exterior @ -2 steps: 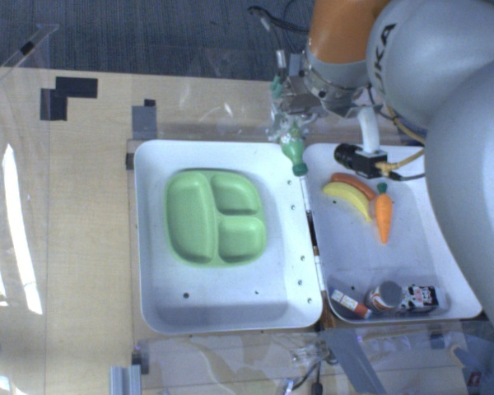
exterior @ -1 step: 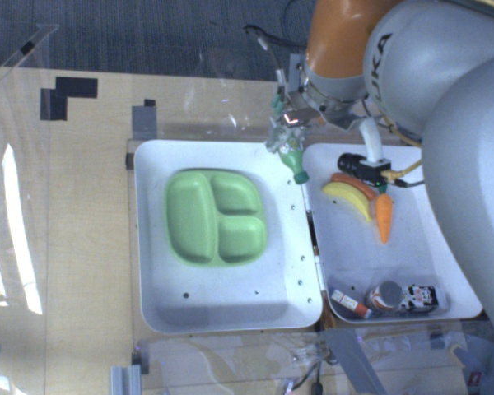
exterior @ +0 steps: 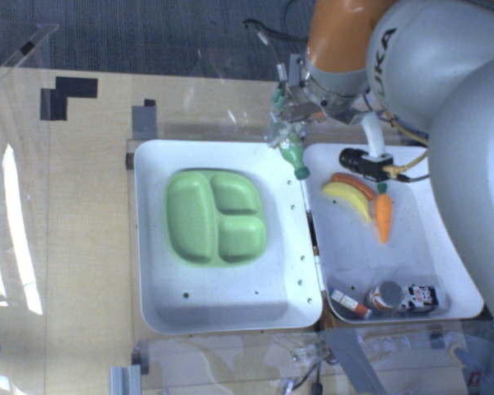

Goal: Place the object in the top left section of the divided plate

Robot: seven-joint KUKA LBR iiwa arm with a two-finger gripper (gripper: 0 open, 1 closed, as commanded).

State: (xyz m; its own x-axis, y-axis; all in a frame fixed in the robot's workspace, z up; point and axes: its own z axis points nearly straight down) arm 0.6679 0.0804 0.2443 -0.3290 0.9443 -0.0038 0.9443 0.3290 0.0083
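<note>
Gripper (exterior: 292,135) clamped around slim green bottle (exterior: 295,159), beyond rounded glossy green divided plate (exterior: 216,217), white bin (exterior: 230,295)

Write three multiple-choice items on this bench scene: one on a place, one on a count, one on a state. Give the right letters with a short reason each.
1. Where does the green divided plate lie?
A. In the left bin
B. In the right bin
C. On the bare bench

2. How many sections does the plate have?
A. Two
B. Three
C. Five

3. What state is the pincer in?
A. Resting on the plate
B. Holding a green object above the strip between the bins
C. Pressed down on the carrot

Answers
1. A: the plate sits in the left bin, away from the banana and carrot in the right bin.
2. B: one long section at left, two smaller ones at right.
3. B: the green object hangs between its fingers.
</note>
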